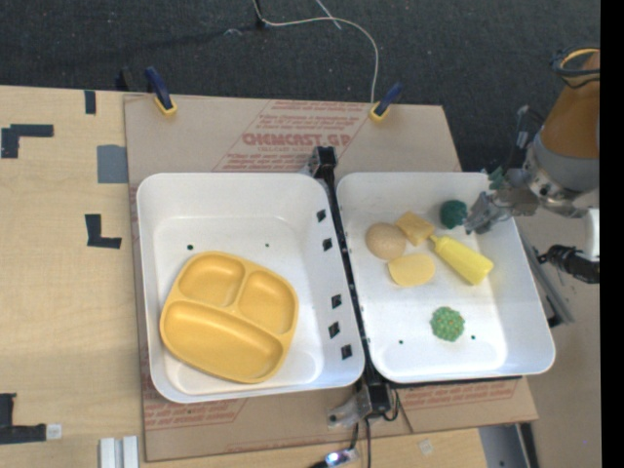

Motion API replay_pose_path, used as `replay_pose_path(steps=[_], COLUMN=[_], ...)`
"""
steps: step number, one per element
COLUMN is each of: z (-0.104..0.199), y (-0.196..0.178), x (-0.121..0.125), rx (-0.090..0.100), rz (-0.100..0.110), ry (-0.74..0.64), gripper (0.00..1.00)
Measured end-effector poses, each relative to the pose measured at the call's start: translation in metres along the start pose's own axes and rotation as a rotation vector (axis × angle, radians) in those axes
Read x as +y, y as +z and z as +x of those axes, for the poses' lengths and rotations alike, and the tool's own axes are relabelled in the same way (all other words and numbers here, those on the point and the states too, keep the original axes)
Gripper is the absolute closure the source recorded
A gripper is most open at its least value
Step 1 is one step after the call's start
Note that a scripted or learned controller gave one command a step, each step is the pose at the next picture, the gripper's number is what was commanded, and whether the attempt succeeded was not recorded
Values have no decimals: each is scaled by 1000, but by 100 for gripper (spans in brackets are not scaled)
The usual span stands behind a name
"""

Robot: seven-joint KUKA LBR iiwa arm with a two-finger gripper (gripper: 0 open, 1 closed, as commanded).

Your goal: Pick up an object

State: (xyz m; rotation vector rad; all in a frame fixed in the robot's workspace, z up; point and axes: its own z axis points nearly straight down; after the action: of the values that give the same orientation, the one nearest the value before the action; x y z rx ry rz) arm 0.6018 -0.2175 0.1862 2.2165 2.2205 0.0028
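End effector (485,213) hovering at right bin (517,359) far rim, beside dark green ball (451,213); finger state: cannot tell, nothing visibly held. Yellow bottle (462,259) lying just nearer, likely candidates within reach.

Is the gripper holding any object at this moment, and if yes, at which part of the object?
Nothing is seen held. The gripper is at the far right edge of the right bin, beside the dark green ball, with no object between its fingers.

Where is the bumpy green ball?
The green ball lies alone in the near part of the right bin, in the camera view, below the pale yellow disc and the yellow bottle.
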Motion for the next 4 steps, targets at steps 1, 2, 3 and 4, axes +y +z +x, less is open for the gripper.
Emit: replay_pose_path(steps=[1,2,3,4], z=[0,53,98,149], y=[-54,-60,-53,-60], x=[2,5,10,20], rx=[0,2,2,3], rz=[-1,4,5,5], ry=[0,-3,-3,-4], gripper=[100,100,100,100])
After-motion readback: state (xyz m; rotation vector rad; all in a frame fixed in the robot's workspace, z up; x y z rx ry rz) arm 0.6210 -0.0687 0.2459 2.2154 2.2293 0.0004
